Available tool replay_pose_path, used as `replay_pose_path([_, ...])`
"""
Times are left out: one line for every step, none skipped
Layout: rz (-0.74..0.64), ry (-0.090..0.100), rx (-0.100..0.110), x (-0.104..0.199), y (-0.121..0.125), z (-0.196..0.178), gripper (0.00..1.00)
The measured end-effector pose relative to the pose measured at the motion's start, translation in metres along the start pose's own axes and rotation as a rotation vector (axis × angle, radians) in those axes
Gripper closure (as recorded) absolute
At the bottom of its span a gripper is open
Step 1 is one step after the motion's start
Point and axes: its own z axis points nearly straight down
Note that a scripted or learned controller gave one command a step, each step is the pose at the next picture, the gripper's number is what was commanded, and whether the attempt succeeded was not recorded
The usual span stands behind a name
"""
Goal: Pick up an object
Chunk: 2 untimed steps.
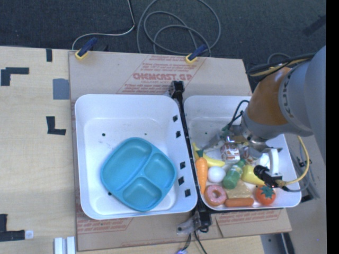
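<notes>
Grey two-finger gripper [233,151] is hovering over crowded plastic toy food in right white bin [212,107]; finger state unclear. Risk: it's nudging neighbours, e.g. the green toy bottle [232,177], w/o grasping.

Bench [32,157] with two white bins [87,115]

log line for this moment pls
arm over right bin | gripper down among toy food | blue tray in left bin | grasp unconfirmed

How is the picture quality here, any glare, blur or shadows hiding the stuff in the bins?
Camera view: even, soft lighting; mild glare on the white bin walls; overall slightly soft focus, so the toy food blurs together; the arm shades the pile's upper part near the gripper.
</notes>
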Motion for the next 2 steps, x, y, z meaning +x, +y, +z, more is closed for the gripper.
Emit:
replay_pose_path([0.0, -0.003, 0.002, -0.002, 0.001, -0.008, 1.0])
replay_pose_path([-0.007, 0.007, 0.006, 0.068, -0.039, -0.102, 1.0])
